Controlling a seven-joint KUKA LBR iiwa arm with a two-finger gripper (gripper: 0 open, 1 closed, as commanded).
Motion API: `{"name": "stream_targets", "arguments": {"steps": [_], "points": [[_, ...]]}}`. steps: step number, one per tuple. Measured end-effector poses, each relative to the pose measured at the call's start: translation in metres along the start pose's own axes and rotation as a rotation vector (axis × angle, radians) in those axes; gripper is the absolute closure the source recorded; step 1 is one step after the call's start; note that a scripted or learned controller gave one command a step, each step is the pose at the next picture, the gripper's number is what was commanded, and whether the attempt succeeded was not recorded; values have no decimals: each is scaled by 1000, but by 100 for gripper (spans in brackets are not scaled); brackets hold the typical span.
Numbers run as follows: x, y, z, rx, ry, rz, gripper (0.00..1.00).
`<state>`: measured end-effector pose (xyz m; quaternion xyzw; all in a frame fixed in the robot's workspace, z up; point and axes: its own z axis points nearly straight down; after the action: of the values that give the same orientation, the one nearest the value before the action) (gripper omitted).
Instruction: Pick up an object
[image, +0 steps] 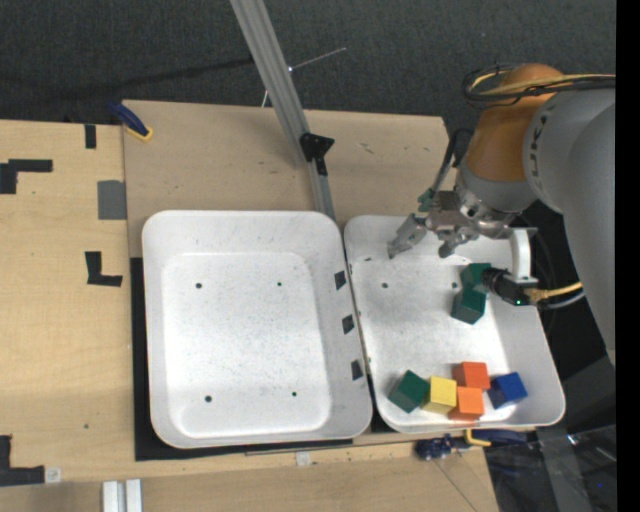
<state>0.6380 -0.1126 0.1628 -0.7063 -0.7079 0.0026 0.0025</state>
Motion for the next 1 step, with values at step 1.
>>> {"name": "stream_targets", "arguments": {"steps": [1], "points": [[1, -1, 44, -1, 0, 1, 0]]}}
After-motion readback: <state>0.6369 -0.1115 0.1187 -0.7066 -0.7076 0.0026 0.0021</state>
